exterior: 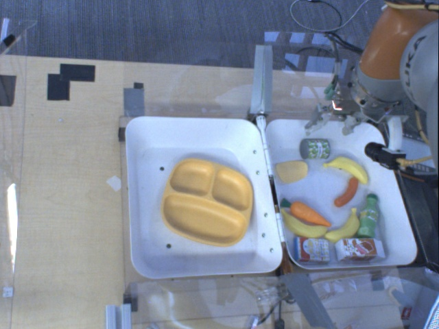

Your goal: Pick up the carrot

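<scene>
The carrot (308,214), orange with a green top, lies in the right bin (405,252) near its lower left, resting partly on a yellow banana (306,229). My gripper (334,123) hangs over the bin's far edge, well beyond the carrot and just behind a green can (315,149). Its fingers are spread open and hold nothing.
Around the carrot lie a pale yellow piece (291,171), a second banana (347,167), a red sausage-like piece (346,192), a green bottle (369,216) and two small cartons (313,249). The left bin (140,252) holds a yellow divided tray (208,201).
</scene>
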Controlling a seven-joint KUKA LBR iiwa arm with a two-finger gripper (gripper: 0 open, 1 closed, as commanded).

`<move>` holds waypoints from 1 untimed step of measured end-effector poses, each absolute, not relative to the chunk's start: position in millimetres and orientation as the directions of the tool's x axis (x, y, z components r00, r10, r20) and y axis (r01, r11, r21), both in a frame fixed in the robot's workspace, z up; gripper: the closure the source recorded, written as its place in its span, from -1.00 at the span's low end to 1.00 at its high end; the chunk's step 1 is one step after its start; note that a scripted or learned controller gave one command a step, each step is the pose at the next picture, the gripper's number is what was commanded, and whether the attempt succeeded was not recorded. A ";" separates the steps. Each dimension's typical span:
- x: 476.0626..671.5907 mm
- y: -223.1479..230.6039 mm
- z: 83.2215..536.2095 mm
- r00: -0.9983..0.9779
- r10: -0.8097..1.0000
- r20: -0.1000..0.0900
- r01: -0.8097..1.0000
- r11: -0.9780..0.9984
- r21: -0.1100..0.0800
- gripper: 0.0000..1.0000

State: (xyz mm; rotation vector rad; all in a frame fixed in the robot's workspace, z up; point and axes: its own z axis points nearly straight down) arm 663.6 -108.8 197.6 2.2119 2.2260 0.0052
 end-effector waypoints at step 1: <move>605.9 -85.1 102.8 -0.224 0.975 -0.001 0.975 0.224 0.004 -1.00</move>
